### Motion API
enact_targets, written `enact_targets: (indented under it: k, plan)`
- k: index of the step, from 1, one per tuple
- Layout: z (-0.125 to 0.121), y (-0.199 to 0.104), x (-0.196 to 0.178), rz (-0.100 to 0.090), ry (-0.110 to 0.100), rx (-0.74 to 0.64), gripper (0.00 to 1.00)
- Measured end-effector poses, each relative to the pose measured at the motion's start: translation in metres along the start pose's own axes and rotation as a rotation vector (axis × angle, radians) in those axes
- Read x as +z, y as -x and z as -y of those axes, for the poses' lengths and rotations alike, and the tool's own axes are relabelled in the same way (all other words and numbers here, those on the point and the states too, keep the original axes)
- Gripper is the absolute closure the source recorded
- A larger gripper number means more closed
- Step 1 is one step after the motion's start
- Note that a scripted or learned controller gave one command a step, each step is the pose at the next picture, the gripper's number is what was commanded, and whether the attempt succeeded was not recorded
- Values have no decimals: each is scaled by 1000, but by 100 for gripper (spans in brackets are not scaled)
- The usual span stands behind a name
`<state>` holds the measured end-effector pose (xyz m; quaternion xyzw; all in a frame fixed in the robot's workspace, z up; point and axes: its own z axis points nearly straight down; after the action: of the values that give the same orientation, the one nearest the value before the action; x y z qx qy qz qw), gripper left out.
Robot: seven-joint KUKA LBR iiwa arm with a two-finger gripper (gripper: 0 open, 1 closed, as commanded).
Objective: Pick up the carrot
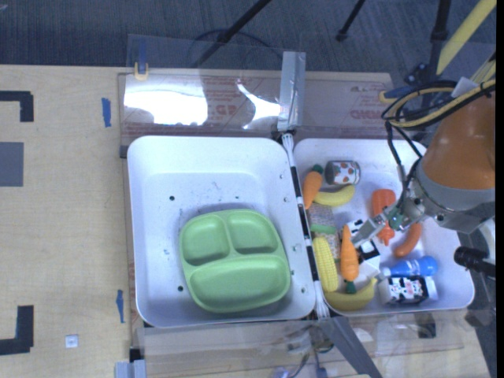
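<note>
The carrot (348, 254) lies in the right bin (457, 302), wedged between the corn (325, 264) and clutter. Approach from above, squeezing across its narrow width. The hand (384, 225) hovers just right of it, tilted leftward; its grip can't be judged.

2 white bins: left bin (150, 172) at 9 o'clock, right bin (465, 290) at 3.

1 green divided plate (234, 260), in left bin.

Right bin, approx counts:
- carrots x2: one (348, 252) mid-bin, one (313, 186) at 11 o'clock
- bananas x2: one (333, 198) at 12, one (351, 294) at 6
- corn cob (325, 262) x1, 8 o'clock
- small jar (342, 171) x1, 12 o'clock
- bottles x2: blue (409, 268) and b/w (407, 290), both 5 o'clock
- other orange-red pieces x2 (408, 241), 3 o'clock, kind unclear

1 arm, 1 gripper (391, 220).
</note>
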<state>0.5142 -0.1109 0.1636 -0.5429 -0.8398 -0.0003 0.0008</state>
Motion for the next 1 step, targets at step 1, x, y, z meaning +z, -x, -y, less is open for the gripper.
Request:
enact_targets:
  k: [1]
  plan:
    - [-16, -88, -21, 0, -1, 84, 0]
